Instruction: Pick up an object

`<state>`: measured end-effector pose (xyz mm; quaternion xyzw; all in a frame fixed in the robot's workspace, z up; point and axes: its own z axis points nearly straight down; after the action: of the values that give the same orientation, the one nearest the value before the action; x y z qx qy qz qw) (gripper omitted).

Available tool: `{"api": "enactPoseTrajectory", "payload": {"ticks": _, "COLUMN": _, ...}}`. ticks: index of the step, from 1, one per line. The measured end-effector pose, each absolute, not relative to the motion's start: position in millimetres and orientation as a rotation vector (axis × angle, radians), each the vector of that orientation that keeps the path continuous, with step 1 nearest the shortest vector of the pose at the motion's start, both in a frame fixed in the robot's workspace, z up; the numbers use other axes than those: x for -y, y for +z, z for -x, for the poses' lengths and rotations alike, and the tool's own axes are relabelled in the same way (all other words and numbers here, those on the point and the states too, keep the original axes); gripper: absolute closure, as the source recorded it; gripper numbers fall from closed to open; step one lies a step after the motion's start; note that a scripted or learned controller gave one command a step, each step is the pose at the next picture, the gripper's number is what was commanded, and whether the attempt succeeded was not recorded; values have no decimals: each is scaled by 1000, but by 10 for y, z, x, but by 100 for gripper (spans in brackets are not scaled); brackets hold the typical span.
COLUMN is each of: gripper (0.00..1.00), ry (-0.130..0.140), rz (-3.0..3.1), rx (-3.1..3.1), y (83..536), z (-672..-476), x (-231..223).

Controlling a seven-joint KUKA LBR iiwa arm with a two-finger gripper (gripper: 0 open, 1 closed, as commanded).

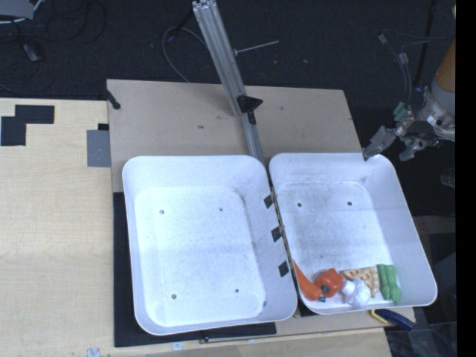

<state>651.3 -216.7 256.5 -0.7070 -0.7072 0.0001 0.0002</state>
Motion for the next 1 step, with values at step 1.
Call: {"api": "enactPoseTrajectory", "payload": {"ticks": 1, "gripper": 0, "ry": -6, "rz": 2222, "rx": 2228, "y": 3266, "z": -6213, "x": 1735}}
